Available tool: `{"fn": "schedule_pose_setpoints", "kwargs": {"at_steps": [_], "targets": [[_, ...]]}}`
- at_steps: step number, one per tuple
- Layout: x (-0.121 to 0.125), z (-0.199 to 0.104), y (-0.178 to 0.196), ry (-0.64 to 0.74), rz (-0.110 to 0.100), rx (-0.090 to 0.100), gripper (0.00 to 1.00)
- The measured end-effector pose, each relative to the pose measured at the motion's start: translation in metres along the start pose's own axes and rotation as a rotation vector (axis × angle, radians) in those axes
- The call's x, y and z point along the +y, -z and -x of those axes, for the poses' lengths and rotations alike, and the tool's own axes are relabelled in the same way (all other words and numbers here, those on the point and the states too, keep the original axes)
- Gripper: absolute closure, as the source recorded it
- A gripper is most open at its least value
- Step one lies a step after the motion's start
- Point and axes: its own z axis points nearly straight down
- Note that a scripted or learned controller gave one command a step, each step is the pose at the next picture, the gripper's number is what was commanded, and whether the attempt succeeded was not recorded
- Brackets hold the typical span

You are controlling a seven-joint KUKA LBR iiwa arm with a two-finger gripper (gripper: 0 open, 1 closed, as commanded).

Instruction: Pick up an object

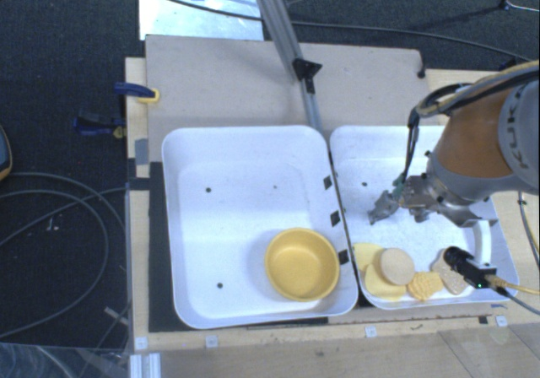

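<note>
My gripper (380, 209) hangs over the middle of the right bin (371, 157), pointing left, with nothing visibly in it. Just below it, at the bin's front edge, lies a cluster of small items: a flat yellow piece (375, 279), a round beige disc (396, 266) resting on it, a ridged orange-yellow piece (424, 285) and a pale beige piece (452, 280), partly hidden by the wrist. A yellow bowl (302, 263) sits upright in the front right corner of the left bin (211, 191).
A grey pole (283, 26) slants down from the top to the gap between the bins. Blue and yellow clamps (135, 94) grip the bench's left edge. Cables run over the dark floor at left.
</note>
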Motion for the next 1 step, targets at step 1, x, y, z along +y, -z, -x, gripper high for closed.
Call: {"fn": "schedule_pose_setpoints", "kwargs": {"at_steps": [1], "targets": [[0.0007,-0.0029,-0.0420,0.000,0.001,0.001,0.00]]}}
